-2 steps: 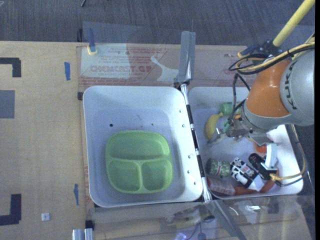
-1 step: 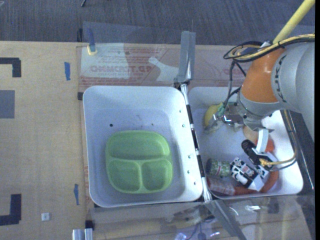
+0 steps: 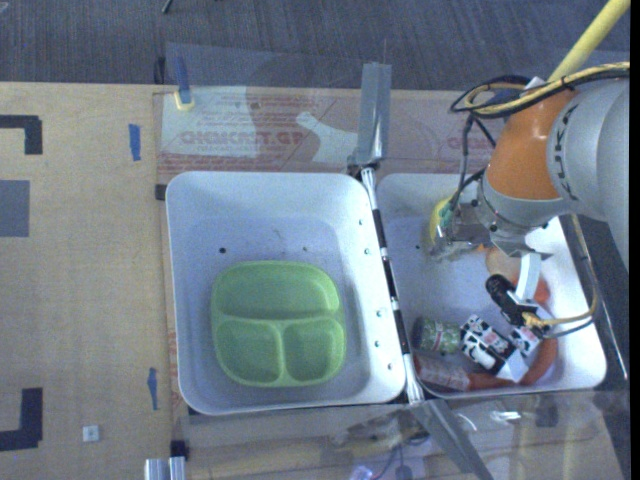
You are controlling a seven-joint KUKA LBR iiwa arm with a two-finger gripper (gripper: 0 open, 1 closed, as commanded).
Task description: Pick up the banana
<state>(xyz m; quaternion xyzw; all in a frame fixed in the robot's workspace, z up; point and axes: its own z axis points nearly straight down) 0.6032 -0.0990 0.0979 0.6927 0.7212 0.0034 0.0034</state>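
Left bin (image 3: 190, 218): green three-compartment plastic tray (image 3: 278, 323) at its 6 o'clock. Right bin (image 3: 400, 218): yellow banana (image 3: 440, 218), partly hidden, at 11 o'clock, not lifted. Gripper (image 3: 455, 240) just beside it; grip state cannot be told. Small packaged items (image 3: 470, 343) at 6 o'clock. Pick-up seems not yet done.

Green tray (image 3: 277, 323) in left bin (image 3: 190, 208), tool (image 3: 452, 240) over right bin (image 3: 405, 203)

Grey arm (image 3: 590, 148) reaching in from right, orange band above wrist, gripper (image 3: 452, 240) lowered
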